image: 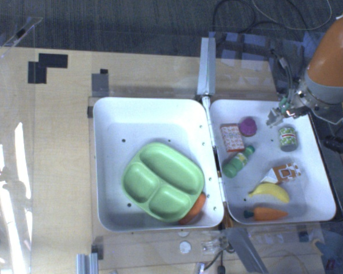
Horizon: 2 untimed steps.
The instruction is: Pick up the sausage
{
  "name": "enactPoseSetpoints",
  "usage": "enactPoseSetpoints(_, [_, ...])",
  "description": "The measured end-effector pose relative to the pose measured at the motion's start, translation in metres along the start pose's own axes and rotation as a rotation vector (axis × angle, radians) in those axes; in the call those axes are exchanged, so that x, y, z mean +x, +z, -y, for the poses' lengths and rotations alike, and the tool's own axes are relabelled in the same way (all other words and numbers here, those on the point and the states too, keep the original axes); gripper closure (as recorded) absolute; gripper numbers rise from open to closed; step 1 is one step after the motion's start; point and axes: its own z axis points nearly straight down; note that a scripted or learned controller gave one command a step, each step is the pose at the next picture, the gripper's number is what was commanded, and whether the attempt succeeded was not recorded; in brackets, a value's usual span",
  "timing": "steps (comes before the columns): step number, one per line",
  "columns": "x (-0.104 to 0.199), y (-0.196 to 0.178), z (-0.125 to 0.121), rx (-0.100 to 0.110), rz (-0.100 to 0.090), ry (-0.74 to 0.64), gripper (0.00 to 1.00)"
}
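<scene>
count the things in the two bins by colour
green: 3, plate, bottle, can
orange: 2, carrot, item under the plate
yellow: 1, banana
purple: 1, round item
red-pink: 1, box
brown and white: 1, small carton
total: 9

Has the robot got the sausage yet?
Not yet. The gripper hangs over the right bin by the can. A reddish end, maybe the sausage, lies tucked under the green plate in the left bin. Reaching it, gripping and lifting are all left.
</scene>
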Motion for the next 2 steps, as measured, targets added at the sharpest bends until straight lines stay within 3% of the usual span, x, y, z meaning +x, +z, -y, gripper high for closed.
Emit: enactPoseSetpoints(2, [-0.001, -0.022, -0.008, -0.021, 0.011, -0.008, 1.00])
